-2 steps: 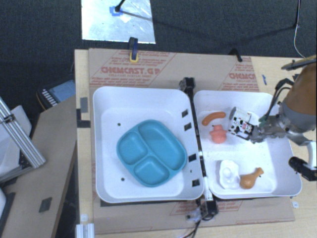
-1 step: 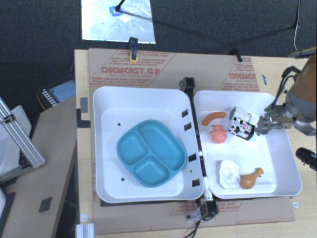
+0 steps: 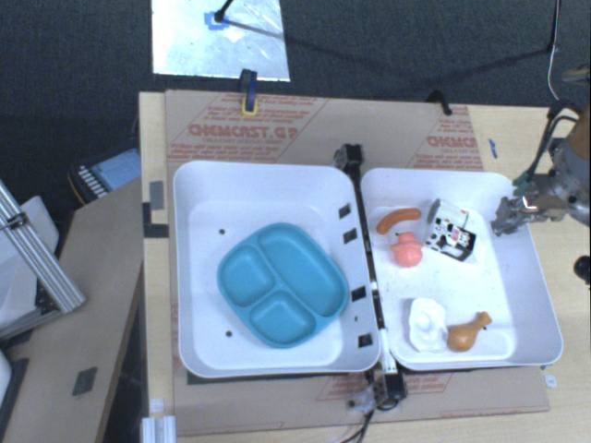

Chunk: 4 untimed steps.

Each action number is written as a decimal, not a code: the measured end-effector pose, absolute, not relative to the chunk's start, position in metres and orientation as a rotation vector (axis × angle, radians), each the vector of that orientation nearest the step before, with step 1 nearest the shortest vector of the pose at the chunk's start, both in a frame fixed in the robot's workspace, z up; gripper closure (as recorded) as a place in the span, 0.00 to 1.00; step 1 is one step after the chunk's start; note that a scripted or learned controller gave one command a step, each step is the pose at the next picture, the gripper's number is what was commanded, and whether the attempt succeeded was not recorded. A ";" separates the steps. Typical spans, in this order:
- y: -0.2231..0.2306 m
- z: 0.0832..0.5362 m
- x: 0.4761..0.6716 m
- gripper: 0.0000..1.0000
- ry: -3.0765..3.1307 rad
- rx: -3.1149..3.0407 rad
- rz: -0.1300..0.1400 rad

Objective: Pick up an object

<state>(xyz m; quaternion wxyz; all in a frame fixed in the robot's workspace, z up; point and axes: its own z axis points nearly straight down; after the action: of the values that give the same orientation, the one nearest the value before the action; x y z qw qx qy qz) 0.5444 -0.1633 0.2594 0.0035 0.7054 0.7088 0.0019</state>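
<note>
Camera view. The task stood at its approach step: nothing had been picked up, and every candidate object lay in the right bin (image 3: 540, 317). The gripper (image 3: 513, 212) sat at the right of the frame, over that bin's upper right rim. How far the fingers were open could not be told, as the view was too small and blurred there; nothing was seen between them.

The right bin held five objects. A sausage (image 3: 398, 219) lay in its upper left part, with a pink toy (image 3: 407, 250) just below it. A black-and-white card (image 3: 450, 232) lay tilted just right of these, nearest to the gripper. A white piece (image 3: 426, 324) and a brown drumstick (image 3: 467, 331) lay side by side near the bin's lower edge, close together and possibly touching.

The left bin (image 3: 199, 210), in the centre of the frame, held a blue divided tray (image 3: 282, 284). Both bins stood on a sheet of cardboard (image 3: 305, 123) on the worktop (image 3: 517, 123).

Judged from this layout, the next move called for travel left and down into the right bin, then a descent with the fingers spread over one object. The card was the closest target, but the sausage, lying apart from its neighbours, would likely be easier to grip.

The arm (image 3: 572, 178) entered from the right edge, wrist angled toward the bin.
</note>
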 end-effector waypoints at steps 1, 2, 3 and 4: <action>-0.106 0.247 0.552 1.00 2.232 2.210 0.005; -0.054 0.239 0.546 1.00 2.233 2.211 0.004; -0.002 0.229 0.556 1.00 2.233 2.210 0.004; 0.048 0.237 0.558 1.00 2.234 2.210 0.004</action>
<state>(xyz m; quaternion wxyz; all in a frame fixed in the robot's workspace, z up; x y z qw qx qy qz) 0.5584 0.0485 0.2375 -0.0003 0.7033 0.7109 0.0013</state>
